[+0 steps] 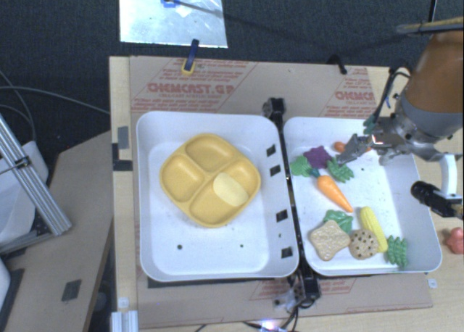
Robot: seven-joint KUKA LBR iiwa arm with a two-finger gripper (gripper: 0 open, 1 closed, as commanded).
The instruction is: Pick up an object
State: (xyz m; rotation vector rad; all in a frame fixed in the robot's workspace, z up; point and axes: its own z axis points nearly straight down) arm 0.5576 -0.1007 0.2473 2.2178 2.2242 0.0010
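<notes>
The gripper (357, 146), its grip state indiscernible, hangs over the right bin (406, 200) near the purple toy (317, 156), seemingly seeking a pick.

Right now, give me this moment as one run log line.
gripper over right bin, upper part | nothing seen held | carrot just below it | yellow plate in left bin

Red print reading "CHEMCAST GP" stands on the brown board (217, 80) beneath the bins, at its upper left. The same print repeats at the upper right, slanted and partly cut off.
</notes>
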